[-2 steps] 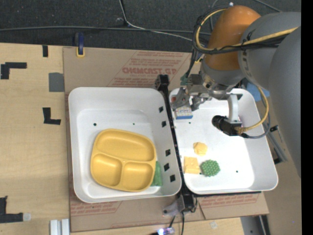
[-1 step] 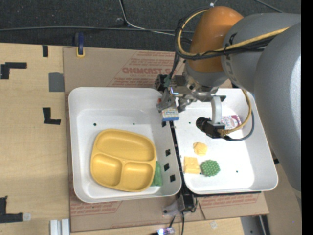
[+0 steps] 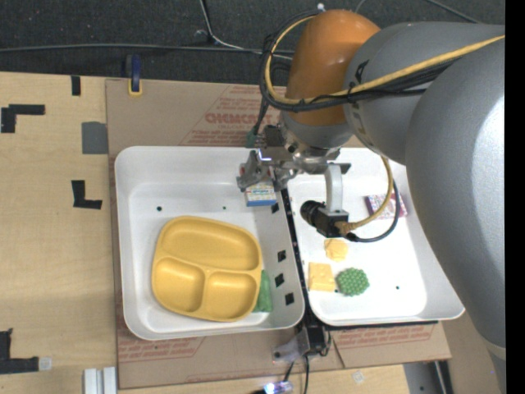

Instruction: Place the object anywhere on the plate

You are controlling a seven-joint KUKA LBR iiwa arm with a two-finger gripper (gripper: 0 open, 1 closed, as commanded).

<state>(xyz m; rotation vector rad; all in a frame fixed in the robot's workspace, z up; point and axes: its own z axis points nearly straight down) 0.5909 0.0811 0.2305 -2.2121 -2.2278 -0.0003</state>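
A yellow plate point(image 3: 207, 268) with three compartments lies in the left bin point(image 3: 139, 187), toward its front. My gripper point(image 3: 261, 176) hangs over the back right part of that bin, close to the wall between the two bins. A small white and blue thing point(image 3: 261, 194) sits directly under the gripper's tip, just behind the plate's far right corner. Whether it is held or resting on the bin floor cannot be made out. A green object point(image 3: 264, 292) lies wedged between the plate's right edge and the bin wall.
The right bin point(image 3: 426, 302) holds two yellow cheese-like pieces point(image 3: 321, 277), a round green knobbly item point(image 3: 353, 281) and a purple-and-white packet point(image 3: 385, 206). The arm's bulk and cables hang over the right bin's back. Brown cardboard lies under both bins.
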